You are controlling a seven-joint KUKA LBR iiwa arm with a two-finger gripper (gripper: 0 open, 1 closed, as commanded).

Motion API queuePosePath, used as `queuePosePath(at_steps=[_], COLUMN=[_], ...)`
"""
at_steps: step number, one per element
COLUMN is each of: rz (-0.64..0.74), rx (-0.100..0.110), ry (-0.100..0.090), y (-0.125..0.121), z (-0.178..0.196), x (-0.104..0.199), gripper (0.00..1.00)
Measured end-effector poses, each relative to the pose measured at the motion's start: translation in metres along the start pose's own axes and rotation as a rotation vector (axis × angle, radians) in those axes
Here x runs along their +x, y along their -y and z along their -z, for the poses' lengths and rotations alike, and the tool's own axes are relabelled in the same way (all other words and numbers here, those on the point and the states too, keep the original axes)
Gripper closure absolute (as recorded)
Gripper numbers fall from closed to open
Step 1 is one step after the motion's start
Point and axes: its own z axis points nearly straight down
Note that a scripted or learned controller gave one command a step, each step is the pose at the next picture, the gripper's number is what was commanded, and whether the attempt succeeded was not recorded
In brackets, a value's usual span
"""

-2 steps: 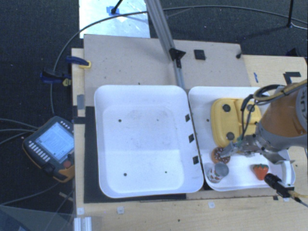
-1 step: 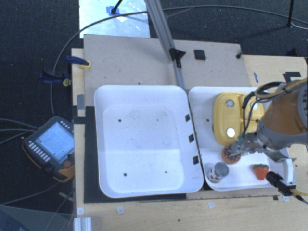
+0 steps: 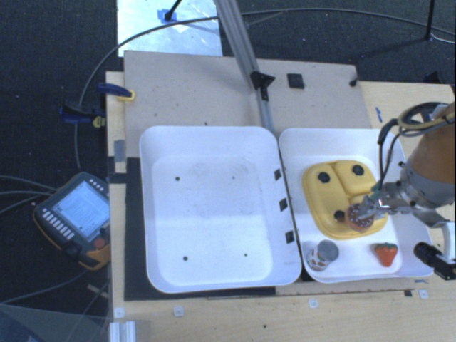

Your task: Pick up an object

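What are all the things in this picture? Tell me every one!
White bins: two, side by side on the bench; left bin, right bin.
Yellow toy: one, yellow with dark spots, in the right bin.
Small round thing: one, dark reddish, on the yellow toy's edge under the gripper; too blurred to name.
Strawberry toy: one, orange-red with green top, right bin's near corner.
Little cup: one, grey and white, right bin's near-left corner.
Control pendant: one, grey and orange, left of the bench.
Clamp: one, blue and yellow, bench's left edge.
Arm: one, grey with orange band, from the right.
Gripper: one, low over the yellow toy.
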Motion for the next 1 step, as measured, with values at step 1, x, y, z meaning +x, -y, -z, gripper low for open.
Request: queuePosePath(at_steps=[1], rz=[0.001], rx=[0.000], ry=[-0.001], y=[0.0014], z=[0.0439], x=[0.0011], gripper=[1.00])
